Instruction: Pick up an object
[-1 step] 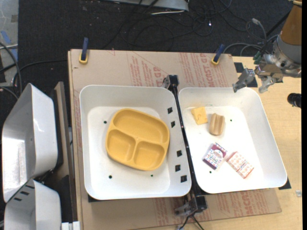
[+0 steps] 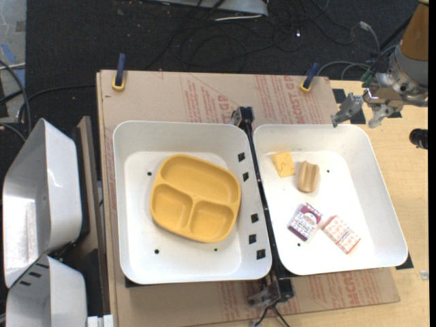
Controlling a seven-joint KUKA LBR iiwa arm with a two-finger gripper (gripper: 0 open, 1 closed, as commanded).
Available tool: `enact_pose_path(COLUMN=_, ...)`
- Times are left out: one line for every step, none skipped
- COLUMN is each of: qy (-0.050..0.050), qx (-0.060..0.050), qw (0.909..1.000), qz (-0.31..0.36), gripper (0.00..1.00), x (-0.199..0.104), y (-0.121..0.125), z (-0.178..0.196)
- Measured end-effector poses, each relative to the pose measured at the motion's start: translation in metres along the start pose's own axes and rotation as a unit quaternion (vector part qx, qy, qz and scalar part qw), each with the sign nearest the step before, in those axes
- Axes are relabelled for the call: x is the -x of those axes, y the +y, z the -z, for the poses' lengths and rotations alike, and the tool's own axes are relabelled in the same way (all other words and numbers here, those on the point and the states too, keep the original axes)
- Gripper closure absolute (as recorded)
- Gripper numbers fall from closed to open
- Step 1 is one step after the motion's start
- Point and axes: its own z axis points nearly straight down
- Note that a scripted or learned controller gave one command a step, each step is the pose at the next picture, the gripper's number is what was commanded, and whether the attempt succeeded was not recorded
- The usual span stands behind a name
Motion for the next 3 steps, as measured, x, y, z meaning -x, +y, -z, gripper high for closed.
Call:
enact_pose_path(qy=0.0, qx=-0.002, qw=1.0, qz=-0.001, gripper=0.0, x=-0.002, y=-0.001, z=-0.064)
enact_pose_path(qy=0.001, qx=-0.002, qw=1.0, qz=0.0, gripper=0.0, x=-0.005, y=0.0, z=-0.127)
enact_pose_path(qy=0.0, qx=-0.002, qw=1.0, qz=0.0, gripper=0.0, x=-0.006, y=-0.001, z=-0.181)
